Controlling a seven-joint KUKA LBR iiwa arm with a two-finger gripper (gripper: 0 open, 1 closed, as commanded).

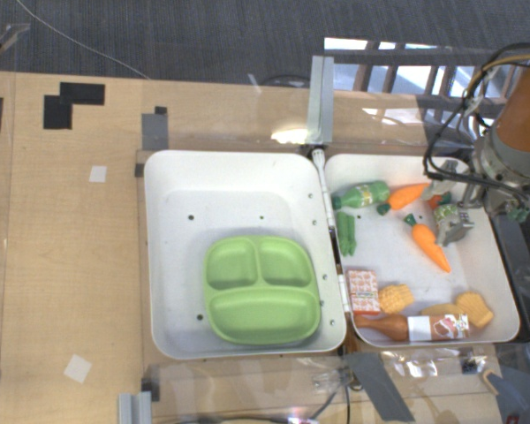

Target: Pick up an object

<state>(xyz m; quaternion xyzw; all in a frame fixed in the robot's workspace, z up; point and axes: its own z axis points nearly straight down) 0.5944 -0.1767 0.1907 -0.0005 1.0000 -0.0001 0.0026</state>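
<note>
Nearest the camera, along the front wall of the right bin (509,283), a brown bottle (412,328) lies on its side with a white and red label. Two tan pieces sit just behind it: a knobbly corn piece (393,298) and a biscuit-like piece (474,307) at the bottle's right end. A small red and white box (362,290) lies flat just left of the corn, close to the wall between the bins.

In the left bin (172,237), a green tray (261,289) with three compartments rests toward the front right.

Further back in the right bin, a carrot (431,246) lies slanted, its green end pointing up-left. The gripper (453,225) hangs just to the right of this carrot's upper half, near it. Whether its two ends are apart or together cannot be told from here, and nothing can be seen held in it.

Left of that, a dark green bean (345,233) lies along the dividing wall. Behind it a green bottle (361,195) lies on its side, and a second carrot (405,196) sits just right of that bottle, between it and the arm (518,131), whose black cables loop above the bin's back right corner.
</note>
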